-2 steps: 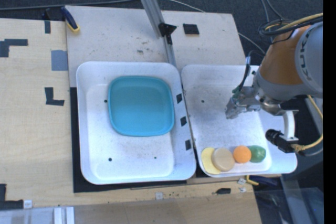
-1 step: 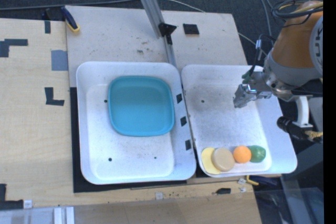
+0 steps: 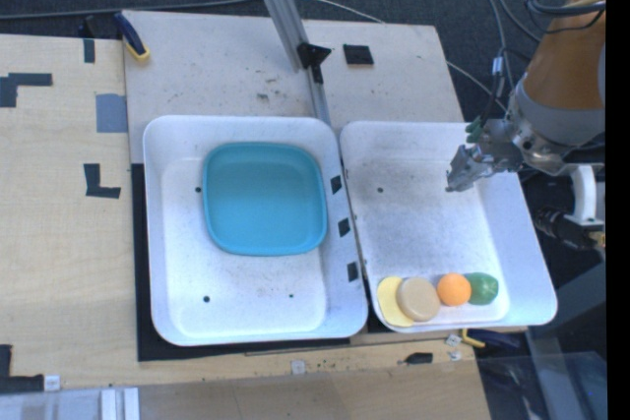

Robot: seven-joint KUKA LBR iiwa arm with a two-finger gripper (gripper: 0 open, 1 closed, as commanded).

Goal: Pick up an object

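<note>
The claw hangs over the right bin's bare floor, well apart from the objects; whether it is apart or together I cannot tell. The orange ball, green piece and tan disc crowd the near wall — a descent there risks nudging neighbours or striking the rim.

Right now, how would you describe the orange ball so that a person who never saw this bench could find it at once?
Look at the right white bin and go to its near edge, where four small things lie in a row. The orange ball is third from the left, between a tan disc and a green ball. It alone is bright orange.
</note>
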